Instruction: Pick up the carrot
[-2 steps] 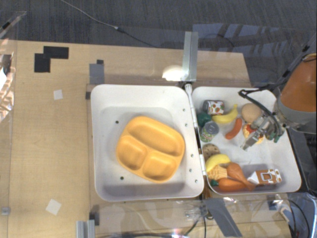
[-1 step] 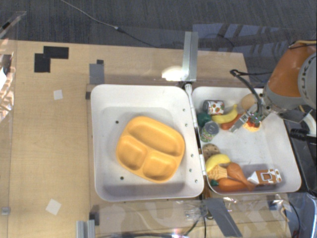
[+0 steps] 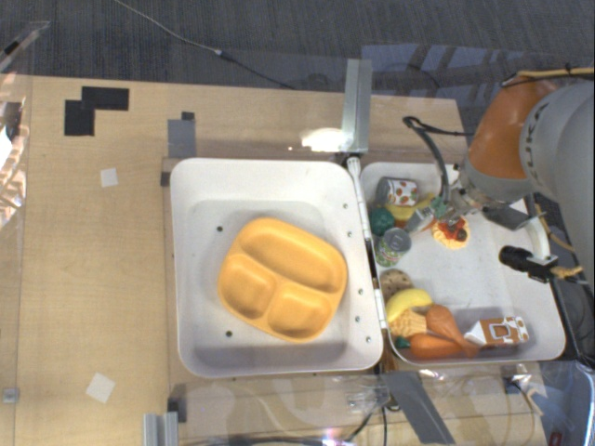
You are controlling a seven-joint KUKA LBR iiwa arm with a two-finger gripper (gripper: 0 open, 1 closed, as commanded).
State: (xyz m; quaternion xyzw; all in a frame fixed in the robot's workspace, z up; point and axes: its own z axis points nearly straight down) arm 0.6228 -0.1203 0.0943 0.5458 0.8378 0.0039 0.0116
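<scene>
On a pale wooden bench (image 3: 84,277) with two shallow white bins, the left bin (image 3: 186,249) carries one yellow moulded plastic tray (image 3: 282,277); my gripper (image 3: 453,214) hangs by the right bin's (image 3: 521,291) far edge, its grasp I cannot tell. The single orange plastic carrot (image 3: 435,346) lies along the near edge, touching one yellow banana (image 3: 409,302) and one small carton (image 3: 502,331); I judge a descent could nudge or snag those neighbours

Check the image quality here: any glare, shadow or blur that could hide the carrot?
Camera view: a glare spot on the bench behind the left bin; soft shadow inside that bin around the yellow tray; the carrot is evenly lit but soft, its edges merging with neighbouring toys; the arm looks slightly blurred.
</scene>
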